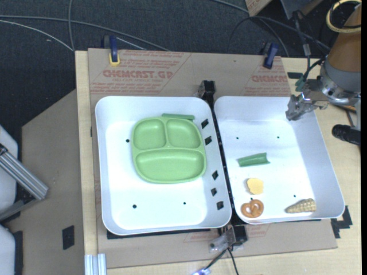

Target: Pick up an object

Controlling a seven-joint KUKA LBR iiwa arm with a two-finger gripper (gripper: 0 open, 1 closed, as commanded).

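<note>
In the left bin (114, 171) a green divided plate (169, 150) lies flat, a green strip (178, 117) just beyond its upper edge. The right bin (312, 148) holds a green bean (253, 160) at centre, then a yellow piece (255, 185), a pretzel (252, 208) and a cone (301, 205) along the lower part. The gripper (298, 107) hovers at the bin's upper right edge — whether its jaws are released or clenched cannot be told. The pick looks not yet begun — next it must move over one piece and descend.

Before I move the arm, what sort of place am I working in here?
Likely a robotics lab test bench: two white bins clamped to a board, loose cables on dark carpet, toy food such as a pretzel.
</note>
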